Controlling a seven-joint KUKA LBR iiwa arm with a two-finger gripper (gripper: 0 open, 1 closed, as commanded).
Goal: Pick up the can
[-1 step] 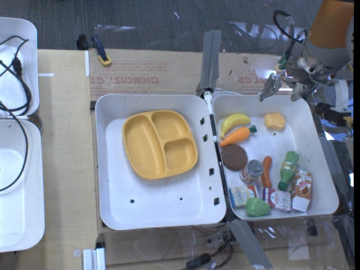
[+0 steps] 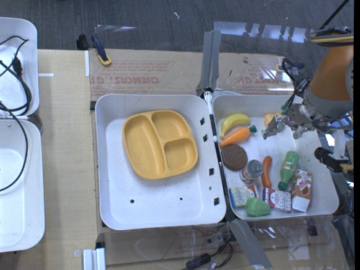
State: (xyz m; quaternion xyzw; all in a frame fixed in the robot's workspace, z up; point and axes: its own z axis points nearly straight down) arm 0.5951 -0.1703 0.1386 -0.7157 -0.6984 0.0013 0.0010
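Brown cardboard (image 2: 140, 72) lines the bench behind the two white bins, and on it we read mirrored red print that looks like "CHEMCAST GP". We see the pincer (image 2: 274, 127) hanging over the upper part of the right bin (image 2: 320, 207), its metal fingers pointing left; we cannot tell whether they are spread or closed, and nothing sits visibly between them. The can (image 2: 252, 171) stands below and a little left of the pincer, well apart from it, with a red label whose writing is too small to read. Beside the can lie a brown cookie (image 2: 234, 157) and a red sausage (image 2: 266, 171). A green bottle (image 2: 288, 169) lies below the pincer, a carrot (image 2: 235, 136) and banana (image 2: 235, 121) to its left. Farther left, the other bin (image 2: 112, 207) holds a yellow divided plate (image 2: 160, 144).
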